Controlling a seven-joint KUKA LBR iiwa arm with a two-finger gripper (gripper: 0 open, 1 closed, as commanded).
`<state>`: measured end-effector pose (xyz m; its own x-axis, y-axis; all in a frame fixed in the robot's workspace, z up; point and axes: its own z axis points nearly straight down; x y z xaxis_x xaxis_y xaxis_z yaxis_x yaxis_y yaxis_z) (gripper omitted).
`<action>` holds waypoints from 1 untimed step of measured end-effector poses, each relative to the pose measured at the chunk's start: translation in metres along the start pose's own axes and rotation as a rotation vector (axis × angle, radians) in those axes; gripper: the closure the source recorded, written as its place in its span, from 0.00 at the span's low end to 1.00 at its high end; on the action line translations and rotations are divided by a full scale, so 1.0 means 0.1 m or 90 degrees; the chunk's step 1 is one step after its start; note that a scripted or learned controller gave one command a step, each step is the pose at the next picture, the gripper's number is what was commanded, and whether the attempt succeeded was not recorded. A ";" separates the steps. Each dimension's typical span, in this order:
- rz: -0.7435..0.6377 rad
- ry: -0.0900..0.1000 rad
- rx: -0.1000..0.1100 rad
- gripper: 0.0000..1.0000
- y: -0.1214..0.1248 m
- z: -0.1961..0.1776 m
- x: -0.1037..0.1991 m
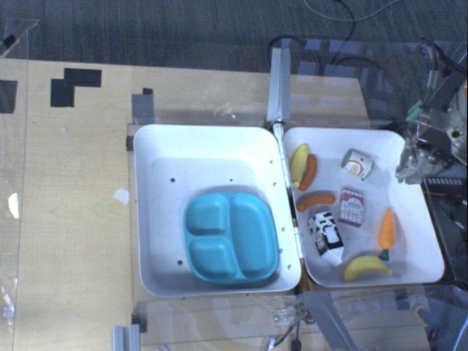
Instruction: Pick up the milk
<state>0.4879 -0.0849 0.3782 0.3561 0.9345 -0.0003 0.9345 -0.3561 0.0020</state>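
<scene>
Two white bins side by side on pale wooden surface. Left bin, centre of frame: blue divided tray lying flat toward lower right of that bin, three compartments visible.

Right bin, right of centre: milk carton, black-and-white cow pattern, lying on its side in lower left part of the bin, close to the wall shared with the left bin. Just above it a sausage lying roughly level, near but apparently not touching the carton. Upper left of the bin: yellow banana and a second sausage side by side, touching. Upper middle: small white box with orange marking. Centre: small pink carton, just right of the milk. Right: carrot, upright in frame. Lower edge: second banana, close below the milk carton's lower end.

End effector at right edge of frame, over upper right corner of the right bin, well apart from the milk. Nothing seen between fingers; spread or pressed together cannot be told at this angle.

Cable looped on dark floor at top of frame.
</scene>
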 end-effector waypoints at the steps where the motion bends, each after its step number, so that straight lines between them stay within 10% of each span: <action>1: -0.166 0.000 -0.002 1.00 0.09 0.49 -0.23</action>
<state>0.4885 -0.1098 0.3289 0.1035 0.9946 -0.0012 0.9946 -0.1035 0.0048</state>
